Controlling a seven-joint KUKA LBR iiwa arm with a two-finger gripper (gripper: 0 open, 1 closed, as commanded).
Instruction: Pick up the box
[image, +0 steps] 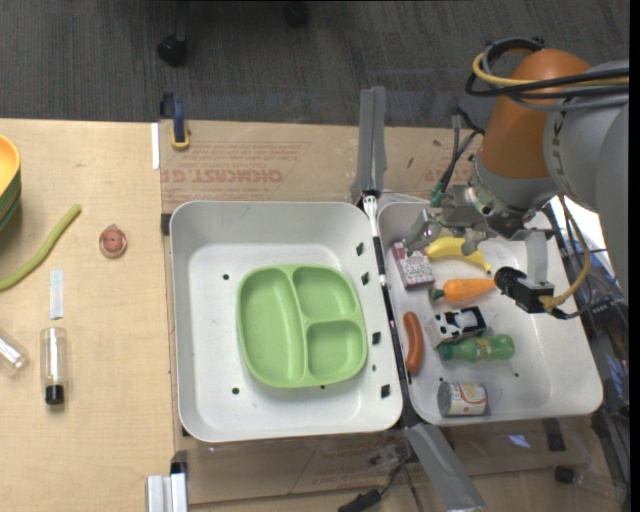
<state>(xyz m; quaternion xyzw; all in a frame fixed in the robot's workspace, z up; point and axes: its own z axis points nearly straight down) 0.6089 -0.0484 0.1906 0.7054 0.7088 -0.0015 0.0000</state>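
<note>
Arm (560, 110): seen reaching in from the right, its orange band above the upper part of the right bin (580, 385).
Gripper (445, 222): placed low over the back of the right bin, just above the banana (462, 250); whether the fingers are wide or narrow cannot be told.
Box (412, 266): a small pinkish box, laid flat near the left wall of the right bin, just beside the gripper and not held.
Right bin, other things: a carrot (468, 290), a cow toy (460, 322), a green bottle (478, 348), a sausage (413, 342), a can (463, 398).
Left bin (195, 330): a green divided tray (302, 325) is set in its middle.
</note>
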